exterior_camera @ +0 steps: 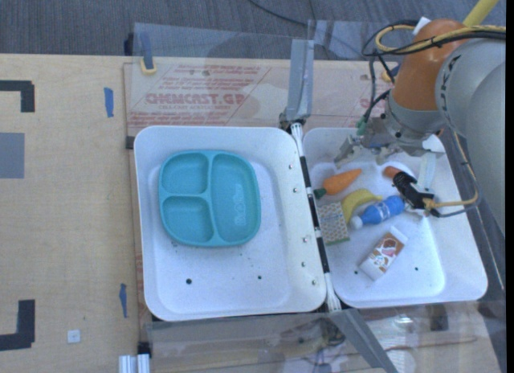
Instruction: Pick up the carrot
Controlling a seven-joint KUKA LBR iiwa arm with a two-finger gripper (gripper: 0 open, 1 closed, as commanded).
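Two white bins sit side by side on the table. The left bin holds a teal plate with three sections. The carrot lies in the right bin, in the far half near the left wall. A yellow item lies just beside it on the near side, touching a blue bottle. A speckled block rests against the left wall, and a carton lies nearer the middle. The pincer hangs over the bin's far end, just beyond the carrot and apart from it. No object is seen in its grip; whether it is open or closed cannot be told.
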